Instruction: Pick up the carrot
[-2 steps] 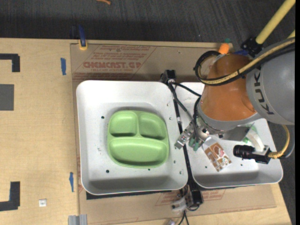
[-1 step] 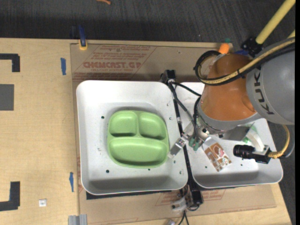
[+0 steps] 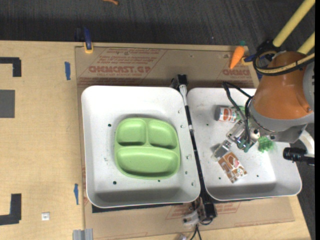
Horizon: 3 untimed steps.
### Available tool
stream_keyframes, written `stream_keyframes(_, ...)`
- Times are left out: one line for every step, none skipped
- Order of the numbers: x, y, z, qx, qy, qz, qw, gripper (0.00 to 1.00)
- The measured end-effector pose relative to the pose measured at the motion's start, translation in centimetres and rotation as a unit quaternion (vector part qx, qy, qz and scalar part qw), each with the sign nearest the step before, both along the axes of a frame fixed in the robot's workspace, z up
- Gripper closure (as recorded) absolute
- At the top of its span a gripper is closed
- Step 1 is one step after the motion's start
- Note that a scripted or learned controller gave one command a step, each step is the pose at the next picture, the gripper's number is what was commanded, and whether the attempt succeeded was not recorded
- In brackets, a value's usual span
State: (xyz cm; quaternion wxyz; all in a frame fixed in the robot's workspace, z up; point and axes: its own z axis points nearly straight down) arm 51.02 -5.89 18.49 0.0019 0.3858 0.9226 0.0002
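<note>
Your camera view puts the carrot [image 3: 236, 57] on the cardboard behind the right bin [image 3: 285, 181], outside it; the gripper [image 3: 239, 136] hangs low inside that bin near a small can [image 3: 227, 114], its state unreadable.

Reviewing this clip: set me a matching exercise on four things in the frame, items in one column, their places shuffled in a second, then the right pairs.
Items
1. green divided plate
2. carrot
3. small can
4. gripper

Places
A. on the cardboard behind the right bin, outside both bins
B. over the right bin's floor, above a flat printed packet
C. middle of the left bin
D. lying on its side near the back of the right bin

Pairs: 1-C, 2-A, 3-D, 4-B
</note>
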Motion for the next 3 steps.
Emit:
stream_keyframes(-3.0,6.1,0.0,0.0006,0.002,0.140,0.9901,0.00)
stream_keyframes(-0.8,0.2,0.0,-0.0003,0.000,0.142,0.9899,0.00)
stream_keyframes(2.8,-3.8,-1.0,0.0007,0.000,-0.208,0.9781,0.00)
